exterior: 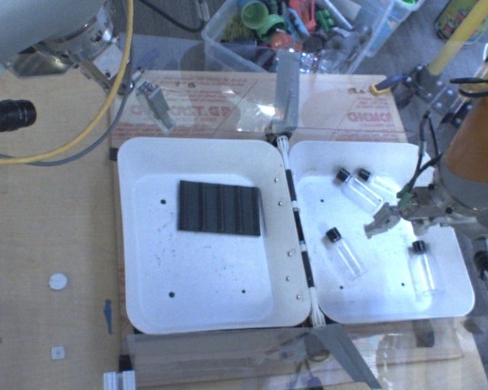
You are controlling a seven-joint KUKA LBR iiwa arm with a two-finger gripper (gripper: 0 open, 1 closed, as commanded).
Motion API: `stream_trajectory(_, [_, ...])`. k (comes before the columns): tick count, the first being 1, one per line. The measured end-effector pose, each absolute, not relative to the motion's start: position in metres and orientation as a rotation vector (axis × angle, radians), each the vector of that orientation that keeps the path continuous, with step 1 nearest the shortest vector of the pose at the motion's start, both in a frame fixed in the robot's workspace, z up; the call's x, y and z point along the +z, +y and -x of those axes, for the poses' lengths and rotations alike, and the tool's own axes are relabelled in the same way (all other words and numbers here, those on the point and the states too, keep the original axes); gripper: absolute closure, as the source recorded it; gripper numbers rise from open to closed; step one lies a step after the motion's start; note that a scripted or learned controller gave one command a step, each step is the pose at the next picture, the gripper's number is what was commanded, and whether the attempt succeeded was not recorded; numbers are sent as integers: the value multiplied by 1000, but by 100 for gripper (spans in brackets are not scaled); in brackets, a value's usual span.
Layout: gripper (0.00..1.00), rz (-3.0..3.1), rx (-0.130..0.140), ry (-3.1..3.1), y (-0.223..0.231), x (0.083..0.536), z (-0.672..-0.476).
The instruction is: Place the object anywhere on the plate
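Bench (pixel 49 218): one, tan surface, carrying two shallow white bins side by side.

Bins: two. The left bin (pixel 146 299) holds the plate. The right bin (pixel 455 299) holds the vials.

Storage tub (pixel 228 31): one, clear plastic, behind the bins, packed with coloured toys that are too jumbled to count. It is cut off by the top edge.

Board (pixel 203 104): one, lying behind the bins, with red lettering that appears reversed and cannot be read.

Arm (pixel 476 149): one, with the orange band visible. It is largely cut off at the right edge.

Plate (pixel 220 208): one, dark, rectangular and ribbed, lying flat in the upper middle of the left bin. Nothing rests on it.

Gripper (pixel 390 214): one, over the right bin, between the upper pair of vials and the lower right vial. Whether it is spread or closed cannot be told, as its metal parts blur against the white floor. No object is seen in its hold.

Vials: four, clear with black caps, all lying on their sides in the right bin. Two lie close together near the top, the left vial (pixel 351 185) and the right vial (pixel 372 184). A third vial (pixel 343 252) is lower centre. A fourth vial (pixel 423 270) is at lower right, just below the gripper. Their clear bodies are faint against the bin and no labels can be made out.

Disc (pixel 58 281): one, small and white, on the bench left of the bins.
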State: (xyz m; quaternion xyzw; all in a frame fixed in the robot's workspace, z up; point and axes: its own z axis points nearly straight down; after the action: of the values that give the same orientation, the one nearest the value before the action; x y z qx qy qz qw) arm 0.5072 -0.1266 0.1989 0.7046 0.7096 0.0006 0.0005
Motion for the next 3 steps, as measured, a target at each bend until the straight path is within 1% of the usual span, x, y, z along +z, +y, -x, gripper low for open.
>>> stream_trajectory(2, [0,-2213,2,2229,-127,199,-507])
stream_trajectory(3, [0,-2424,-2,2004,-94,119,-481])
